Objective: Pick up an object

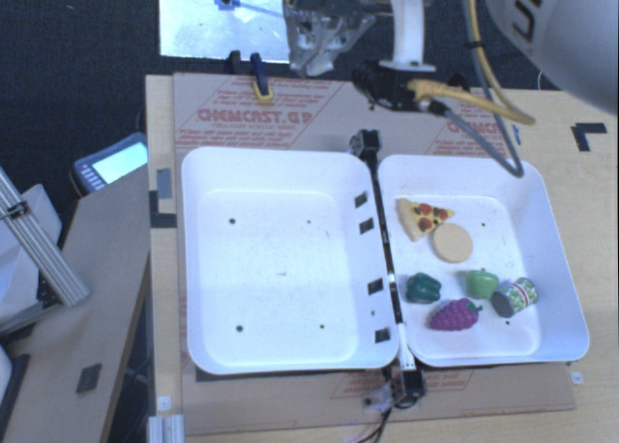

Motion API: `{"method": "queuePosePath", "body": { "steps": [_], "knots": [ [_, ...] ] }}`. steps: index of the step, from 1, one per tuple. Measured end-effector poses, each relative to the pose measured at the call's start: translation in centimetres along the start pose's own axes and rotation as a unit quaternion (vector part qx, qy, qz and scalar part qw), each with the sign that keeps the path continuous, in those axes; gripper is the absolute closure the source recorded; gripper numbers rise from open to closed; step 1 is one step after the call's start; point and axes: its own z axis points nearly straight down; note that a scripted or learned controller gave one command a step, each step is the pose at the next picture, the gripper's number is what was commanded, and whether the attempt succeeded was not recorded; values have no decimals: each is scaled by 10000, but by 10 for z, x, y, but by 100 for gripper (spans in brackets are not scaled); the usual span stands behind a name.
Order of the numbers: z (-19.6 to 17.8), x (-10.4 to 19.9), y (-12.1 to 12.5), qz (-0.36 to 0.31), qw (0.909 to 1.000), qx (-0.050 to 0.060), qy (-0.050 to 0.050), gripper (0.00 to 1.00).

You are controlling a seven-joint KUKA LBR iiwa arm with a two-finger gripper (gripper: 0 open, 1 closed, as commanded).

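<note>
My gripper hangs high at the top of the view, above the back edge of the bench and behind the left bin; nothing shows between its fingers. In the right bin lie a pizza slice, a tan round cookie, a dark green pepper, a light green pepper, a purple grape bunch and a small can on its side. All of them lie far below and to the right of the gripper.
A black divider with clips runs between the two bins. Yellow and grey cables trail from the arm over the back of the right bin. A grey side table stands at the left.
</note>
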Motion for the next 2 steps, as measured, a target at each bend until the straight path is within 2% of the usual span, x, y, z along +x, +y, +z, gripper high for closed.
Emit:
{"method": "queuePosePath", "body": {
  "steps": [1,2],
  "knots": [
    [16,-42,-84,1,10000,11,5,100],
    [-1,-31,-8,-1,10000,-16,5,100]
  ]
}}
